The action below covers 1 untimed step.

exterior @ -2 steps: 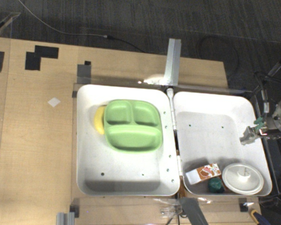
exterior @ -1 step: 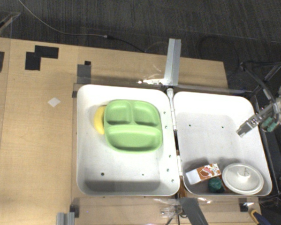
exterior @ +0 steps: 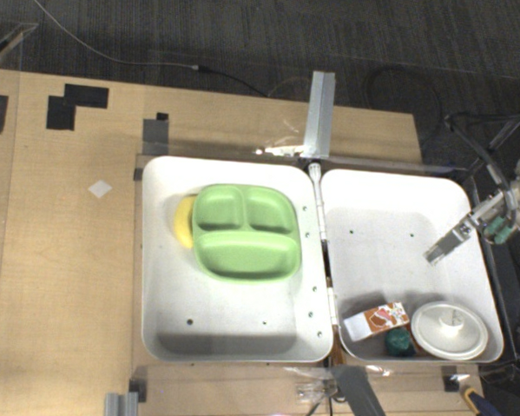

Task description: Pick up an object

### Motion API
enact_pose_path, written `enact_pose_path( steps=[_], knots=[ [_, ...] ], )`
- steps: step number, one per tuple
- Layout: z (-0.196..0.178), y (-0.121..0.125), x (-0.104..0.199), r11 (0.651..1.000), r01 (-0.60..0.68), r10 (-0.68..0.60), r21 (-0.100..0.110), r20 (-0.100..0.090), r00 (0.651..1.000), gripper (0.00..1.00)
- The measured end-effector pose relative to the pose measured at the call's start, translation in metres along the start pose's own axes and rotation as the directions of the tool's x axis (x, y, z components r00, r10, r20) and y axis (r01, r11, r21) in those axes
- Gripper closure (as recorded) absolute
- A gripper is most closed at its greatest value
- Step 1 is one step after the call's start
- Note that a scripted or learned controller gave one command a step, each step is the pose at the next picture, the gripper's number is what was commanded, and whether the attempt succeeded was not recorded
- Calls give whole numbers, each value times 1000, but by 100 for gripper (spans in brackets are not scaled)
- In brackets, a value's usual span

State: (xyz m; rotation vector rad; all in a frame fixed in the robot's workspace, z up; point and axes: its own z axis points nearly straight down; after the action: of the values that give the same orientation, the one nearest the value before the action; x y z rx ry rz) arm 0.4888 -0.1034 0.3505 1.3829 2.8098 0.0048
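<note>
slanted overhead view of both bins (exterior: 154,241)

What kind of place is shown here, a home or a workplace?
Probably a robotics lab, not a home: two white bins on a wooden bench, a gripper reaching in, and cables on the carpet.

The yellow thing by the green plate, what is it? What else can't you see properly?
- Yellow thing: mostly hidden under the green plate, camera view; cannot tell.
- Small dark green object: too small, wedged between carton and white lid.
- Gripper: blurred; arm cut off by right edge.
</note>
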Motion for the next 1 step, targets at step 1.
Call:
enact_pose_path(
  steps=[1],
  knots=[
    [166, 31, 45, 1000, -11, 11, 5, -6, 1000, 0]
  ],
)
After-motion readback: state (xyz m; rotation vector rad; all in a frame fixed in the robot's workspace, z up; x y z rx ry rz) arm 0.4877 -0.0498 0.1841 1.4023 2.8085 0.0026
